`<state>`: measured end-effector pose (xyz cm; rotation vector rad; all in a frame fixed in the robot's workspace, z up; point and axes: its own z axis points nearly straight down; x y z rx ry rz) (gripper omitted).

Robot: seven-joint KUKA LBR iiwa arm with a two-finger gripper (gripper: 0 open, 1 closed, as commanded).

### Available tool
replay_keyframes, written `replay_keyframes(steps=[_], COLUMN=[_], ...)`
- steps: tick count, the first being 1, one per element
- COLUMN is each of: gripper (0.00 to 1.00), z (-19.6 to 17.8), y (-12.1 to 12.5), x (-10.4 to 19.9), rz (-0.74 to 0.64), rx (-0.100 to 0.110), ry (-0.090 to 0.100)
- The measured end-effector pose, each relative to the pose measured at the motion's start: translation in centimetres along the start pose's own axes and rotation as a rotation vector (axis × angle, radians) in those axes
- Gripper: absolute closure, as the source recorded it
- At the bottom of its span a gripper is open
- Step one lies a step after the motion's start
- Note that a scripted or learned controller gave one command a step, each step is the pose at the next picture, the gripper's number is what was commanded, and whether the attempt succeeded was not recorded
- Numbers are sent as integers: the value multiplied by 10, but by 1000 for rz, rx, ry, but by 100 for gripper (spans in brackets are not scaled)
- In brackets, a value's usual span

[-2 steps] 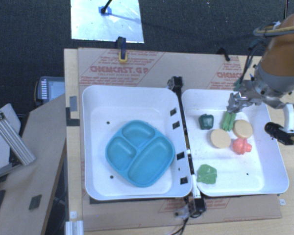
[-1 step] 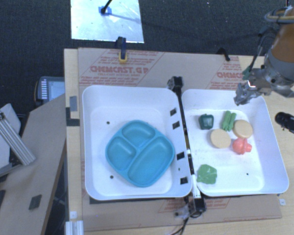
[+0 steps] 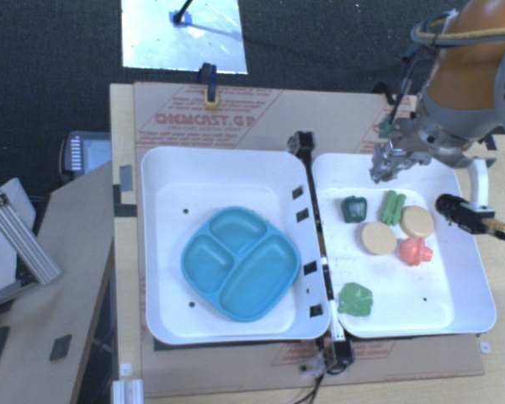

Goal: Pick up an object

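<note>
The right bin (image 3: 454, 305) holds several small toy foods: a dark green pepper (image 3: 354, 209), a light green pod (image 3: 392, 207), two tan discs (image 3: 378, 238) (image 3: 417, 221), a pink piece (image 3: 414, 252) and a green leafy piece (image 3: 355, 300). My gripper (image 3: 387, 167) hangs over the back of the right bin, above and behind the pepper and pod, with nothing seen between its fingers.
The left bin (image 3: 168, 183) holds a blue divided plate (image 3: 240, 263). A black clip strip (image 3: 313, 225) runs along the seam between the bins. Cardboard (image 3: 236, 116) lies under both bins, and a yellow-and-black clamp (image 3: 209, 85) sits at its back edge.
</note>
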<state>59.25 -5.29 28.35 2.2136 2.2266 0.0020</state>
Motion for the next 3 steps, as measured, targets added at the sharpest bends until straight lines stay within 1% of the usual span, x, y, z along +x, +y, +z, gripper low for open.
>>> replay_keyframes(steps=[1,2,3], gripper=[100,100,100], z=[20,43,42], y=[1,-1,-10], x=[41,93,142], rz=[0,0,-3], rx=[0,1,2], ry=[0,1,2])
